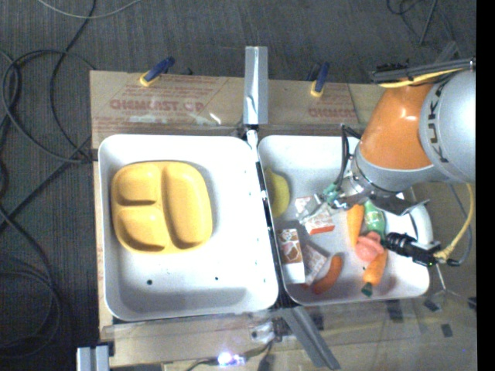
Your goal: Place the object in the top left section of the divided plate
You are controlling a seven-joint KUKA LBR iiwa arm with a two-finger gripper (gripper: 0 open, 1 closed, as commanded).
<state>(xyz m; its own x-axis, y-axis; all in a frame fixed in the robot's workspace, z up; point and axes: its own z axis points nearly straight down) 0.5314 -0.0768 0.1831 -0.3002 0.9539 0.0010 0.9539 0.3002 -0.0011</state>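
Yellow divided plate [162,205] in left bin [186,292], arm over right bin [309,157], gripper [338,194] low among toy food, carrot [375,269] nearby, jaw state cannot tell.

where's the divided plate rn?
The yellow divided plate sits in the left white bin, toward its upper-left part. It's across the divider from the right bin, where the arm is.

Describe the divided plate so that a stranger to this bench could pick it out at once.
Of the two white bins side by side, take the left bin. The divided plate lies in its upper part, alone. It is yellow, rounded at the corners and split into three sections, unlike the small jumbled items in the right bin.
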